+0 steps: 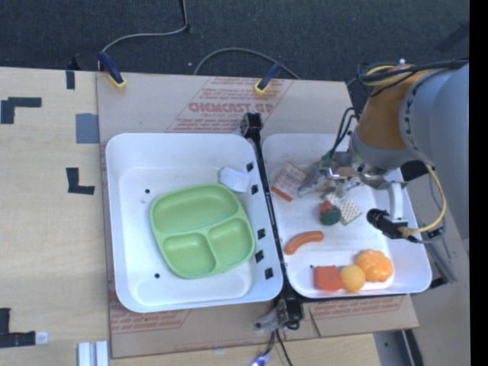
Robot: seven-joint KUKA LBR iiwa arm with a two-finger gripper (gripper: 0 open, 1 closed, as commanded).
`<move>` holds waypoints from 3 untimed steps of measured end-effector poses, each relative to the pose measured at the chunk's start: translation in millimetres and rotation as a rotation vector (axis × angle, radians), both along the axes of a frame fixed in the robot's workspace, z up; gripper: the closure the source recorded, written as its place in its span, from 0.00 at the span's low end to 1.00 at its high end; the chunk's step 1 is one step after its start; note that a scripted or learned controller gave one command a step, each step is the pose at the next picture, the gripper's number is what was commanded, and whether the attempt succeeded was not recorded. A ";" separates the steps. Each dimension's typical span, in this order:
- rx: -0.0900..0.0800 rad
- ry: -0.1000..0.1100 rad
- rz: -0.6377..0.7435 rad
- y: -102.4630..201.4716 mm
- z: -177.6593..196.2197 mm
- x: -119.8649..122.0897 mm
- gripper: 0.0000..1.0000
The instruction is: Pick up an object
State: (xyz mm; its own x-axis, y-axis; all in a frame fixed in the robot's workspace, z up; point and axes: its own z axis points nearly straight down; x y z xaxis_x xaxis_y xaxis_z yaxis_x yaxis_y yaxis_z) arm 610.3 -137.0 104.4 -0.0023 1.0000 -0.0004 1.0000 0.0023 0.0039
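My gripper hangs low over the upper middle of the right bin, fingers apart and nothing between them. Just below it lies a small green and red toy, with a pale waffle-patterned piece beside that. Left of the gripper lies a clear plastic packet with a small orange stick under it. Nearer the front are an orange sausage, a red block, a yellow ball and an orange pepper-like toy.
The left bin holds a green divided plate and a small white object near the divider. The grey arm with its orange band covers the right bin's back right corner. Cables run along the bin's right side.
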 end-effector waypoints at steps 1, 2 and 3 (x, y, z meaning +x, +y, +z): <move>-0.012 -0.024 -0.002 18.1 -10.7 -24.9 0.00; -0.011 -0.025 -0.001 27.1 -11.3 -44.7 0.00; -0.006 -0.014 -0.001 27.8 -3.2 -46.7 1.00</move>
State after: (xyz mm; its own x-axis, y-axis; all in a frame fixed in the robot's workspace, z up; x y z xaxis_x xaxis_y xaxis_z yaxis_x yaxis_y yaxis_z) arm 563.6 -109.2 101.3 -0.0011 1.0000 -0.0069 0.9998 0.0012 0.0177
